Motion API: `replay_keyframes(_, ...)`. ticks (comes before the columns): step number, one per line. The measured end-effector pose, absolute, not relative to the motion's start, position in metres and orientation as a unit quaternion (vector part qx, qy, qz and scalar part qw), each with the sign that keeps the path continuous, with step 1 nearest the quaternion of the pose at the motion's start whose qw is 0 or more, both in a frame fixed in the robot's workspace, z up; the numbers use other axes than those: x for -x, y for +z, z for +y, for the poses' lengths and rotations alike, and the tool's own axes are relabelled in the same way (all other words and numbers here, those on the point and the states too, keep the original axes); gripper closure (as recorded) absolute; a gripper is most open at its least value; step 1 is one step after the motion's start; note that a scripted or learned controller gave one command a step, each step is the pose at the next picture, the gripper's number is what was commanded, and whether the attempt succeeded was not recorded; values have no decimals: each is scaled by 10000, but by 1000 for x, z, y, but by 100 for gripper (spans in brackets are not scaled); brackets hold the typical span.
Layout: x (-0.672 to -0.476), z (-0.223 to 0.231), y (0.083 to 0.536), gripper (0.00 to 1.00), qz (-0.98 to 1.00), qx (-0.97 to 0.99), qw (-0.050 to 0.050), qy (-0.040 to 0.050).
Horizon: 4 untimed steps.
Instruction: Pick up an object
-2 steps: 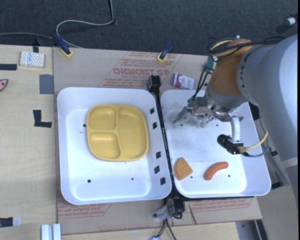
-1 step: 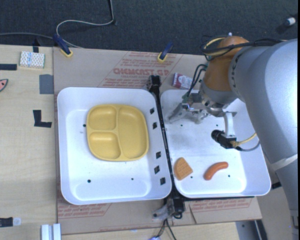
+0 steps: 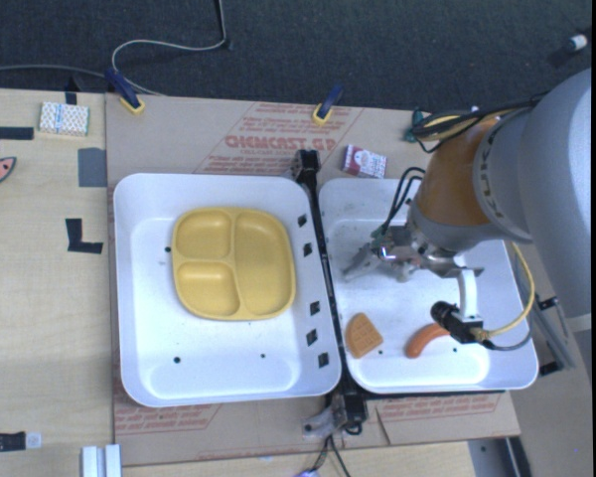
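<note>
Arm over gripper, perhaps empty

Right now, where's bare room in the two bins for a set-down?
Left bin: a bare strip along the near wall, below the yellow divided plate, and a narrower one to the plate's left. Right bin: crowded. The arm covers its middle, and the cracker and the orange sausage sit near the front; only its far left corner is bare.

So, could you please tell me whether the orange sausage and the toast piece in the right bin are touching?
Apart. The camera view shows bare white bin floor between the toast piece and the orange sausage, which lie side by side near the right bin's front.
</note>
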<state>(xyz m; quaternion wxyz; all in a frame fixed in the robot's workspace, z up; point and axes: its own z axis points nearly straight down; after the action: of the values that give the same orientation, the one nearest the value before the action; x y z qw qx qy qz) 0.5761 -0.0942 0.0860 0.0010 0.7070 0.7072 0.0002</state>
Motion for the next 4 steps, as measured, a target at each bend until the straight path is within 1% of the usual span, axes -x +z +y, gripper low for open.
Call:
replay_keyframes(1,-627,-94,86,0,7074,-7068,14,8)
replay_keyframes(2,-626,-94,95,100,7075,-7067,10,10)
replay_keyframes(3,-626,-94,95,0,7075,-7068,10,9)
replay_keyframes(4,-626,-93,104,100,7076,-7066,0,11)
